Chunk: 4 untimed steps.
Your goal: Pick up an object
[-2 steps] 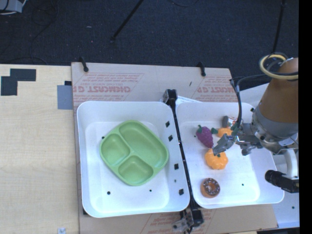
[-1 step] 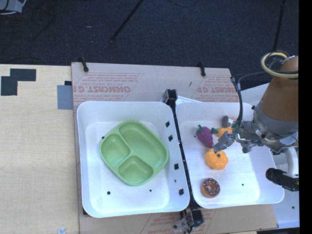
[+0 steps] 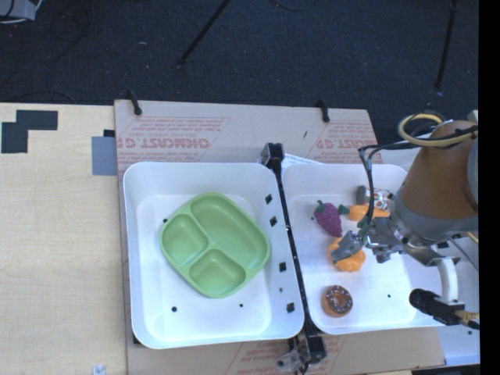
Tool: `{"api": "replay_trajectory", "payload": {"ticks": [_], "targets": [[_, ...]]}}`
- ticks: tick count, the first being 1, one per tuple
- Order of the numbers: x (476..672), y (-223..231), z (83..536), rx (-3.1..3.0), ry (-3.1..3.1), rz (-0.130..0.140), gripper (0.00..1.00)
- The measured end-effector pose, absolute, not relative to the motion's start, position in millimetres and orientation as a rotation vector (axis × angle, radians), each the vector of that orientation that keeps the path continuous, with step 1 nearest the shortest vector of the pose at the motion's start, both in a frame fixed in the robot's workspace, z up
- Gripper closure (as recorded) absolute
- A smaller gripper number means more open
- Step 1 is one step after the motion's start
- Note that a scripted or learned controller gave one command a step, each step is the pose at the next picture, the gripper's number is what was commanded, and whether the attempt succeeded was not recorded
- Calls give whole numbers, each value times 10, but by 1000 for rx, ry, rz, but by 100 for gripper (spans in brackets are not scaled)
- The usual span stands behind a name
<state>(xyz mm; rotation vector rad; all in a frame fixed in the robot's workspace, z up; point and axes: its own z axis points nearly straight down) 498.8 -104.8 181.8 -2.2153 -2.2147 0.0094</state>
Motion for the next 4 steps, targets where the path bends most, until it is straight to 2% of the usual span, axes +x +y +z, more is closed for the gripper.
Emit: {"api": "replay_trajectory", "payload": {"ticks": [1,2,3,4], "targets": [[4889,-1058,1337,-2216,-2215,8,0],[4885,-1050,854,-2221,-2218,3,0],[4895,-1064,986,-2228,-2211,0,100],[4953,-1070,1418,-2221,-2222,-1,100]]}}
